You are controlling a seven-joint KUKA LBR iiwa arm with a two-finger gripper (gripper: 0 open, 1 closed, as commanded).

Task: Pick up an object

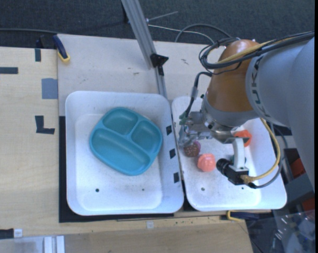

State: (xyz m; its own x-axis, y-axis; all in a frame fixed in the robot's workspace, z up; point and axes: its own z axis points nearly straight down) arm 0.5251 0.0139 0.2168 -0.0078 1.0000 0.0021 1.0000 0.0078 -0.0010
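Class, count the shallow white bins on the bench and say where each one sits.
2. The left bin holds a teal divided plate; the right bin lies beside it, under the arm.

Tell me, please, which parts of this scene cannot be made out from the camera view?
- Gripper: its fingers blur into the dark reddish object beneath; the wrist overhangs them.
- Right bin: the arm covers its far part.
- Orange piece: partly hidden by the gripper's body.
- Pink ball: too small to identify.
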